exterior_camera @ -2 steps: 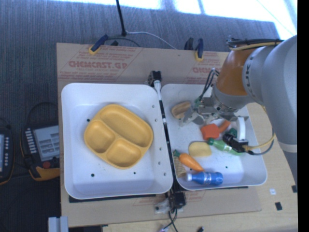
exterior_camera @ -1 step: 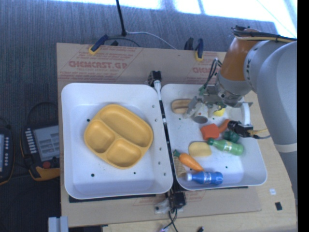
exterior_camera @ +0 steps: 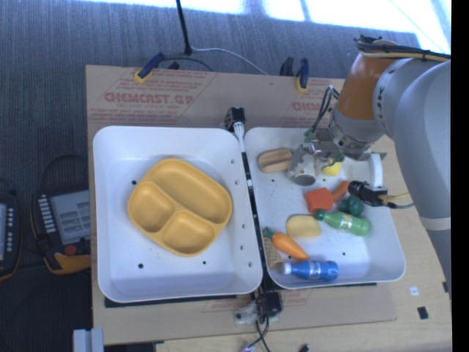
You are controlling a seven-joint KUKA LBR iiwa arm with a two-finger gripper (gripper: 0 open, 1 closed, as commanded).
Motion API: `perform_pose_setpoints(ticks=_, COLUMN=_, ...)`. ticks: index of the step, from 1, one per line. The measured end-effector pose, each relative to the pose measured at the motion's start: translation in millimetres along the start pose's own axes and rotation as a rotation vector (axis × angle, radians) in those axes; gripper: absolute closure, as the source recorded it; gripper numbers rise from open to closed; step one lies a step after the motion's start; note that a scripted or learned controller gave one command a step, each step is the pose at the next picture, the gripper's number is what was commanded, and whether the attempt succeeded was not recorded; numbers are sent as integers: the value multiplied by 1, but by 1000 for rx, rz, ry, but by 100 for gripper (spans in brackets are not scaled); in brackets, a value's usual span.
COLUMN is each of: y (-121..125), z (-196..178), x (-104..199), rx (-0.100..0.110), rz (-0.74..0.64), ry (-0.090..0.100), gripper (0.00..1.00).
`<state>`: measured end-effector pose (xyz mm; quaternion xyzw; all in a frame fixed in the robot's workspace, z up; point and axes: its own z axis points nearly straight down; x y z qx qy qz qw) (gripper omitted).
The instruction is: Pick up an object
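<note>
Gripper [exterior_camera: 306, 169]: you see it low in the right bin [exterior_camera: 392, 259], beside the bread roll [exterior_camera: 275, 159].
Grip: you cannot tell.

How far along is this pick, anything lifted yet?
Done: the gripper is down in the right bin, near the tan bread roll. In hand: nothing visibly between its fingers. Left: the grasp and lift. The carrot, blue bottle and green bottle lie in the bin.
</note>
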<state>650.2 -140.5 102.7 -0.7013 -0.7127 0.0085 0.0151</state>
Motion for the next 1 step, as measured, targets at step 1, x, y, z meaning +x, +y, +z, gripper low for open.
perform_pose_setpoints(ticks=1, y=-22, z=-161, x=79, rx=-36, rz=14, ry=-10, gripper=100)
